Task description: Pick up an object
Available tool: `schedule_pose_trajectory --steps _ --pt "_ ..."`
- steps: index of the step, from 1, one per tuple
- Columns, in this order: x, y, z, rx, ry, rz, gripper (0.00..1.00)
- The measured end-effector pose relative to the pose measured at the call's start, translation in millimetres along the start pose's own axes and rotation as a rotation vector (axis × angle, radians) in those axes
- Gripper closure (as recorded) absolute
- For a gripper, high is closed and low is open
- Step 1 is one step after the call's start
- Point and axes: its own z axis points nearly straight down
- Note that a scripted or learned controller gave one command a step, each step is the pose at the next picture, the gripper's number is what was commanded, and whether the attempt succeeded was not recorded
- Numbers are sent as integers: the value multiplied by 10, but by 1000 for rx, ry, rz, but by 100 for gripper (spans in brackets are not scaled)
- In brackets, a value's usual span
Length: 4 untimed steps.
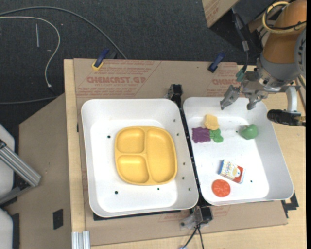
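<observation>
Approach step: your claw [241,103] hangs wide, holding nothing, just above the green piece [249,131]; lower onto it next.

1. The arm [284,36] has a rounded orange band, with a grey wrist section below it
2. The gripper [241,101] has two dark grey fingers [229,99], angular and tapering
3. A yellow cable [270,13] loops above the band, far from the jaws
</observation>
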Motion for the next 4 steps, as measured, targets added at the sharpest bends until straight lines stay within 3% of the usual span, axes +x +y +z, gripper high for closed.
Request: schedule_pose_trajectory --steps 1,4 --pt "4 27 -91 -15 -2 -3 0" --pt "-25 76 1340 -11 -2 -3 0"
